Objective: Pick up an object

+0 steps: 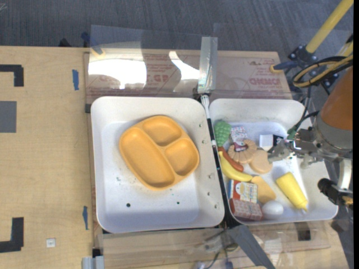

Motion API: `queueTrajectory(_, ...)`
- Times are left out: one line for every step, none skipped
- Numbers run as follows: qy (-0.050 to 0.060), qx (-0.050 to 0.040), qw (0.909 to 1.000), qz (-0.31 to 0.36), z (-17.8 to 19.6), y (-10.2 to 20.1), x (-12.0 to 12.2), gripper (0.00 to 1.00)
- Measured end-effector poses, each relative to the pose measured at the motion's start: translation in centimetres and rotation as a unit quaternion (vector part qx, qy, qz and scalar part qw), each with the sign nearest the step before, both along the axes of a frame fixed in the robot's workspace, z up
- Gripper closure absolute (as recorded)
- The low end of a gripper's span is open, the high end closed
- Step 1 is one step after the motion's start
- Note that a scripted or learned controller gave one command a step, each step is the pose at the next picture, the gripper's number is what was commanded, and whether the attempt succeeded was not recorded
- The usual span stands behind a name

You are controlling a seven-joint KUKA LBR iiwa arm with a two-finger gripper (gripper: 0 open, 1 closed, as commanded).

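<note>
A tan wooden counter [39, 150] carries 2 white bins. The left bin [106, 206] holds an orange divided plate [159, 151]. Right of that plate, the right bin [314, 209] holds crowded toy food: a green piece [222, 130], a banana [234, 171], a round cookie [261, 162], a yellow bottle [292, 190], a white egg [273, 208]; some overlap and are hard to make out. The gripper [279, 148] sits above the cookie's right side; whether it is open cannot be told. The arm is cut off at right. Grey carpet [168, 4] lies beyond.

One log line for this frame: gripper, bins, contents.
gripper: over right bin, above toy food | grasp: unclear | left bin: orange divided plate
</note>
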State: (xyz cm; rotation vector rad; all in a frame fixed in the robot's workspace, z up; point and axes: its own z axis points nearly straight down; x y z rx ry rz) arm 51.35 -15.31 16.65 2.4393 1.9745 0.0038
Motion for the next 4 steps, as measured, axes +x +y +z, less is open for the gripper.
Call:
queueTrajectory(0.001, -0.0002, 0.9976, 0.069, 2.2, -0.2, 1.4, 0.0)
queueTrajectory(-0.01, -0.0032, 0.9917, 0.128, -4.6, -4.1, 9.6, 0.0)
queueTrajectory(-0.001, -0.0004, 0.9936, 0.113, -8.0, -0.2, 12.6, 0.0)
queueTrajectory(0.0, -0.0005, 0.9936, 0.113, -8.0, -0.3, 12.5, 0.0)
